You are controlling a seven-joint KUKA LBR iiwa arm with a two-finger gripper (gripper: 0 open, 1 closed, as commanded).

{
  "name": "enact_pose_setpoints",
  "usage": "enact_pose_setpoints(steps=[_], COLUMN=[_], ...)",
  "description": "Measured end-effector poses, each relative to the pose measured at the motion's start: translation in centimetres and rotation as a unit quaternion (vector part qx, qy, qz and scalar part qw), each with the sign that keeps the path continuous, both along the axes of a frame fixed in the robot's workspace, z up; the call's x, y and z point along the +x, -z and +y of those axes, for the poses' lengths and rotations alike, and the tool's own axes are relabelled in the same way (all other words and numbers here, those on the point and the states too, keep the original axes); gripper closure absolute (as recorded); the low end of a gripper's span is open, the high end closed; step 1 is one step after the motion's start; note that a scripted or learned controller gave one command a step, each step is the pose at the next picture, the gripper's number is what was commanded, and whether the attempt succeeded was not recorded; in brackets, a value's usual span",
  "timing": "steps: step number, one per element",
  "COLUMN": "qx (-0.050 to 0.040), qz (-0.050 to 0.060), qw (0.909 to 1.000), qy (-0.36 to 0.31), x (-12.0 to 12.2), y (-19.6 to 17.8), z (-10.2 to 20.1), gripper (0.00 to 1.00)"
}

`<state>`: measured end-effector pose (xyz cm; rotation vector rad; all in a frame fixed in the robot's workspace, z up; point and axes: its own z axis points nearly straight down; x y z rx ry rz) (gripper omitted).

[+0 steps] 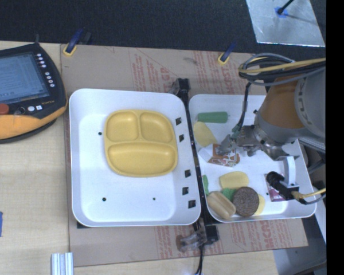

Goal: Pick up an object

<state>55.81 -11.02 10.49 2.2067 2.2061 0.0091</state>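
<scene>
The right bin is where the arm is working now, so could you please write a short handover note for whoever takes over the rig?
Gripper: low in the right bin, at a red and white packet; I cannot tell its finger state or whether it holds anything.
Things: green block at the far side, yellow pieces and, a brown round disc and a tan piece near the front. The yellow divided plate lies in the left bin.
Done: no pick confirmed.
Left: grasp and lift one object.

Red-brown wrapper (224, 156) — flat, mid right bin (301, 211)
</scene>
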Motion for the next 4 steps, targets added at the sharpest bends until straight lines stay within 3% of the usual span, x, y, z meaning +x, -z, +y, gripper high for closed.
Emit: enact_pose_setpoints(steps=[1, 2, 3, 4], qx=[0.0003, 0.0055, 0.0058, 0.0024], qz=[-0.005, 0.012, 0.013, 0.003], qw=[1.0, 0.9999, 0.9999, 1.0], qy=[0.0, -0.001, -0.001, 0.0], x=[4.2, 1.3, -3.7, -1.1], y=[0.0, 1.3, 1.3, -12.5], z=[1.1, -0.3, 0.0, -5.1], gripper=[0.0, 0.0, 0.0, 0.0])
